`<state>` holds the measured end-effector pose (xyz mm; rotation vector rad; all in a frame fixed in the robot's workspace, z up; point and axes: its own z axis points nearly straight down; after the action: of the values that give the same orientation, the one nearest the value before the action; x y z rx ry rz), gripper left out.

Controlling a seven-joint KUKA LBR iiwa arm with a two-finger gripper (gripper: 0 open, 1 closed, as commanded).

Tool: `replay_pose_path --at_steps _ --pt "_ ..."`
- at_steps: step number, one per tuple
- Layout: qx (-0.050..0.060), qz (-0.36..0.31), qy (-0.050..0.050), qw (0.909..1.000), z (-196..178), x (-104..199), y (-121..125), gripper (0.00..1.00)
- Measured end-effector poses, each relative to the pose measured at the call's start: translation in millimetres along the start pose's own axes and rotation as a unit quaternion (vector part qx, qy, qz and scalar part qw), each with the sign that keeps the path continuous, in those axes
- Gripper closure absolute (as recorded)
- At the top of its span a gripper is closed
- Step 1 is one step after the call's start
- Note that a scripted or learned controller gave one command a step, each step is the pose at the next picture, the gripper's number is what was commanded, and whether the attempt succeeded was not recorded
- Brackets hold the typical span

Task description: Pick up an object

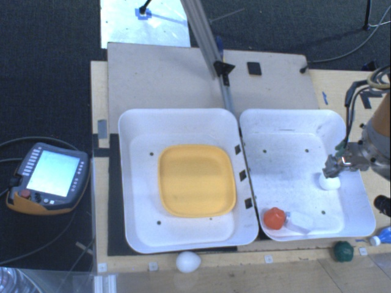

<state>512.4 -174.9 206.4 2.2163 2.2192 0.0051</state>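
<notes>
The arm is reaching in over the right edge of the table, and its hand is hanging low inside the right bin, near that bin's right wall. A small white egg-shaped object is lying on the bin floor just beneath and touching or nearly touching the hand's tip; whether the hand is gripping it, or how far it is parted, cannot be told from this slant.

Toward the front edge of the same bin, an orange ball is sitting beside a clear plastic piece.

The left bin is carrying a yellow square plate lying flat in its middle.

On the table's front edge, just outside the left bin, a second white egg is resting. Near the front right corner a dark green ball is lying next to a blue-capped item.
</notes>
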Motion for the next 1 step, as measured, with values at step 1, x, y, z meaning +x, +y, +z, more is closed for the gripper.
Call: replay_pose_path --at_steps 1 --pt "0.0 0.0 0.0 1.0 -50.5 5.2 9.9 1.0"
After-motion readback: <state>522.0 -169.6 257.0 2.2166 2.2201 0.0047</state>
